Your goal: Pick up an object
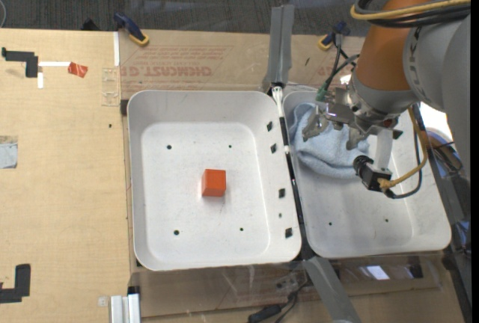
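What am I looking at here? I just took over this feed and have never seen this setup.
One camera looks down at a slant on a bench with two shallow white trays. The grey and orange machine reaching in from the right is a robot arm. Its claw hangs over the right tray, just above a crumpled pale blue cloth. I cannot tell whether it grips the cloth. The left tray holds a small orange block.

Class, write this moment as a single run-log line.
arm: over right bin | tool: above pale blue cloth | cloth: right bin, far-left corner | orange block: left bin, untouched | pick: not confirmed
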